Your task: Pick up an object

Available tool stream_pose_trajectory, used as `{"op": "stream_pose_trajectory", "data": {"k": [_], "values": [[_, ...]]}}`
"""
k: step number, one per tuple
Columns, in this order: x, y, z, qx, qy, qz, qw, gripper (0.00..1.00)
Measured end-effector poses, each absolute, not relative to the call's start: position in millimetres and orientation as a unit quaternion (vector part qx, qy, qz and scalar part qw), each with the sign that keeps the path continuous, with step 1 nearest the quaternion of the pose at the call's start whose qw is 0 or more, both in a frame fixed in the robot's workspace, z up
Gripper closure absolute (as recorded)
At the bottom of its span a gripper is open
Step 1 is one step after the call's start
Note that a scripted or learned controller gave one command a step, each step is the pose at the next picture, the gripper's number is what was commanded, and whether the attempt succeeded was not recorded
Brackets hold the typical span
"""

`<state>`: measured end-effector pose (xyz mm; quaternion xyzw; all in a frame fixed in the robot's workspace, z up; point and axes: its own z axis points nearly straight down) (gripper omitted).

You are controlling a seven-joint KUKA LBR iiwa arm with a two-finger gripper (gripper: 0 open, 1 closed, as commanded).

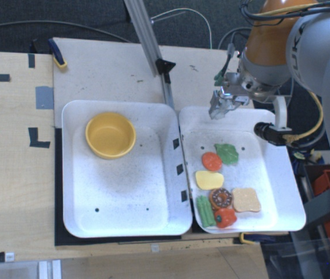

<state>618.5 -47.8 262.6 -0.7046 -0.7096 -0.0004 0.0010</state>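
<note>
My gripper (219, 110) hangs over the far rim of the right bin (281, 173), with nothing visible between its fingers. Several toy foods lie in the near half of that bin: a green leafy piece (227, 153), a red-orange piece (211, 161), a yellow piece (209, 180), a chocolate donut (221, 198), a slice of bread (246, 200), a green pod (205, 210) and a red piece (225, 217). All lie below and apart from the gripper.
A yellow bowl (110, 134) sits in the far left part of the left bin (118, 214). A grey metal pole (147, 36) slants across the back, ending at a black bracket (165, 67). Black cables run behind the arm.
</note>
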Motion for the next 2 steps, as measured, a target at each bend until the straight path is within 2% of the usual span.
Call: {"op": "stream_pose_trajectory", "data": {"k": [1, 2], "values": [[625.4, 5, 252, -0.705, -0.709, 0.0006, 0.001, 1.0], [613.8, 61, 253, -0.705, -0.71, 0.0005, 0.001, 1.0]]}}
